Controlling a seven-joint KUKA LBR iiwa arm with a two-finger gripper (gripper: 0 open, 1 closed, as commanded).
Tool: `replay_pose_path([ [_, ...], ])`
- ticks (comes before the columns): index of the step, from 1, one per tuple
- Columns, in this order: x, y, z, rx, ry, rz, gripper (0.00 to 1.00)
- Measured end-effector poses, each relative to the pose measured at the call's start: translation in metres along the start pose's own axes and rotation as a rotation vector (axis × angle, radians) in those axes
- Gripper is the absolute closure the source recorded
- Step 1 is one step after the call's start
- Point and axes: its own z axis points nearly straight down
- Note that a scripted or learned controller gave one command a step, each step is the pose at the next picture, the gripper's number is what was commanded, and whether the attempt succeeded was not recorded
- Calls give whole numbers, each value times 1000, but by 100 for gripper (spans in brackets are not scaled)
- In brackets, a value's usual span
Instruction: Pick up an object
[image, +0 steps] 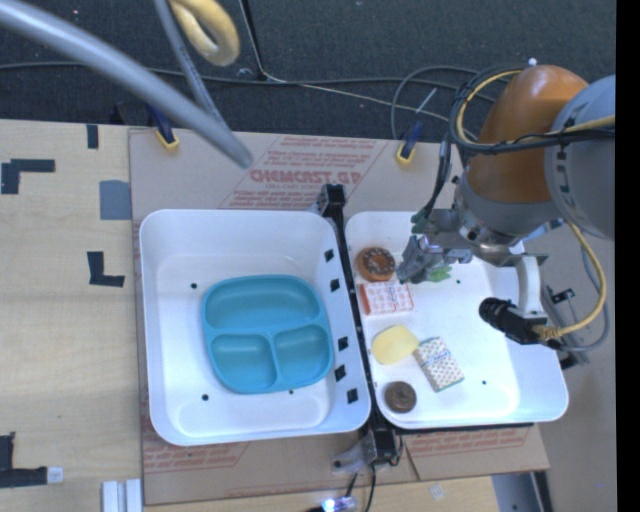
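**A thing is being picked from the right bin**

In the camera view, the gripper (428, 262) is being held low over the right bin (500, 395), near its far end. How wide the jaws are standing cannot be told, because dark parts are being seen from above and are mixed together. Nothing is being seen held between them.

Several small things are lying in this bin. A round brown cookie (377, 263) is lying just beside the jaws, on the side toward the middle wall. A red and white packet (386, 298) is lying just in front of the jaws, a bit nearer the camera. A yellow lump (394, 345) and a small patterned box (439, 363) are lying farther off, and a dark round disc (400, 397) is lying farthest away.

The left bin (165, 330) is being filled partly by a blue tray (266, 332), well apart from the jaws.

The cookie or the packet is probably being aimed at. To do this well, one thing should be centred between the jaws, and the bin wall should be kept clear before the jaws are being closed.
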Motion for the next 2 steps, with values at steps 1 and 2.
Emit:
replay_pose_path([
  [1, 57, -7, -1, 1, 0, -1, 100],
  [2, 104, -7, 16, 3, -1, 1, 100],
])
